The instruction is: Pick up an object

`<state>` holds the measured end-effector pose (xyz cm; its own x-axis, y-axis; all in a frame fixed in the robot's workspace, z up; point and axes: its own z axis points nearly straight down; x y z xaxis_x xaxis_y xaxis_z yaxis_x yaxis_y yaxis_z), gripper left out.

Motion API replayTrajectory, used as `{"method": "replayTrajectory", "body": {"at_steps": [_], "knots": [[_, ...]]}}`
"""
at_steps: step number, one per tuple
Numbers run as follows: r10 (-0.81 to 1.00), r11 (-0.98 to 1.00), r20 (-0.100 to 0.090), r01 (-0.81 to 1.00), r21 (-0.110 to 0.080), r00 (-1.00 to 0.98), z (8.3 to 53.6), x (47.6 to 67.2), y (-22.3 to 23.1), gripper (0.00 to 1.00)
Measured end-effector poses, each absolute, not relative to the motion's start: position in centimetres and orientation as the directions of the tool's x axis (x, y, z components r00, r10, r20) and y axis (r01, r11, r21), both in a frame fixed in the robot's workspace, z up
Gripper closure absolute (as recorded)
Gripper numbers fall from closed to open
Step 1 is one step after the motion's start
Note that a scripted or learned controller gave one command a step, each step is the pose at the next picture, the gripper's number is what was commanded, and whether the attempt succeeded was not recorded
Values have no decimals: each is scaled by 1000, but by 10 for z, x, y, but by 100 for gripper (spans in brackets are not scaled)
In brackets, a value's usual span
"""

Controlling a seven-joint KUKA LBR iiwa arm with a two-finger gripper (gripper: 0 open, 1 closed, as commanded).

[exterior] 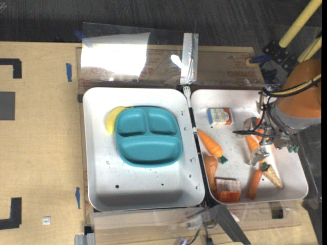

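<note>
The arm [301, 93] enters from the right edge of the camera view, its orange band uppermost and the grey wrist below it, bent downward. Dark and yellow cables loop over the wrist. The tool [260, 149] hangs at its lower left end, pointing down, a small dark and metallic cluster; its detail is too small to read.

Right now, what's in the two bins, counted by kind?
Divided teal tray: 1
Yellow item, mostly hidden behind the tray: 1
Carrots: 3
Small cartons: 2
Orange piece by the divider: 1
Cone: 1
Total: 9
</note>
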<state>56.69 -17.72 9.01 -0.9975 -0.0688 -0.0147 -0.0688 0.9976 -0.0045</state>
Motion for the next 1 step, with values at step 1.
{"method": "replayTrajectory", "body": {"at_steps": [1], "knots": [[-72, 997, -27, -72, -8, -997, 103, 571, -175, 100]]}}
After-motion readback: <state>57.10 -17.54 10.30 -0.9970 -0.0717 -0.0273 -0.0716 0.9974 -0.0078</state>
